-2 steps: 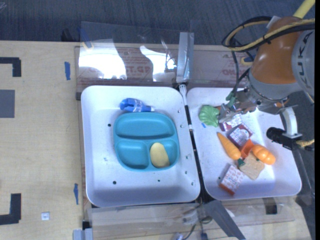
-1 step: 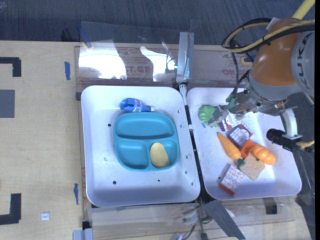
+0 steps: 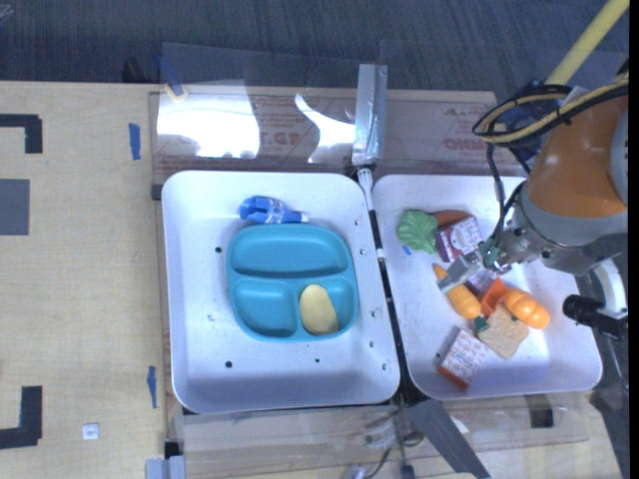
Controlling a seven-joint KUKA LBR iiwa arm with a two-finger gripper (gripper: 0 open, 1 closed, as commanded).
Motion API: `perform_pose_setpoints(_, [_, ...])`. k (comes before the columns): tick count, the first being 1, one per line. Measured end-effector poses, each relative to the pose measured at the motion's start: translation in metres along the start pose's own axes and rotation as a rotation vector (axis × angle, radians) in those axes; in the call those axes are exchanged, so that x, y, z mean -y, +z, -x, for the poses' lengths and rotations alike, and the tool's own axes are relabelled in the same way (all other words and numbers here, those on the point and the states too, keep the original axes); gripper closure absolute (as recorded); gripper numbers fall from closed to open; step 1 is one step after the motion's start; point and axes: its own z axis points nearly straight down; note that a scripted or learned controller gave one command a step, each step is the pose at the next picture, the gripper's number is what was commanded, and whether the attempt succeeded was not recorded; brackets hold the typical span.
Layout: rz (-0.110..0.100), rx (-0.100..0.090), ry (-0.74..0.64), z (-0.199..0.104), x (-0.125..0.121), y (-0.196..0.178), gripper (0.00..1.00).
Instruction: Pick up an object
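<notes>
Two white bins side by side on a wooden desk (image 3: pixel 70 297). In the left bin (image 3: pixel 190 357), left of frame centre, a blue tray (image 3: pixel 275 257) with three compartments; a yellow potato-like piece (image 3: pixel 319 309) in its lower right compartment. Just above the tray, touching its upper edge, a small blue item (image 3: pixel 266 210). In the right bin (image 3: pixel 569 362), right of centre, a loose cluster: a green leafy piece (image 3: pixel 419 231) at upper left, a red-and-white packet (image 3: pixel 462 236) just beside it, an orange piece (image 3: pixel 464 300) lower down, an orange carrot-like piece (image 3: pixel 526 307) to its right, a tan cracker-like square (image 3: pixel 503 335) touching the carrot, and a red-and-white carton (image 3: pixel 460 357) at the bottom of the cluster. Arm (image 3: pixel 579 168) in from the right edge, orange band above the wrist, yellow and black cables looped over it at upper right. Tool (image 3: pixel 482 263) low over the middle of the cluster, between the packet and the orange pieces. Cannot tell how the tool stands, nor whether anything sits in it: too small and blurred. Along the top of both bins, a clear glossy sheet (image 3: pixel 250 118) catching glare.
</notes>
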Motion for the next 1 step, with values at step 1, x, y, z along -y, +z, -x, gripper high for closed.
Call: perform_pose_setpoints(1, [0.007, 0.003, 0.137, -0.0033, -0.0006, -0.0383, 0.0])
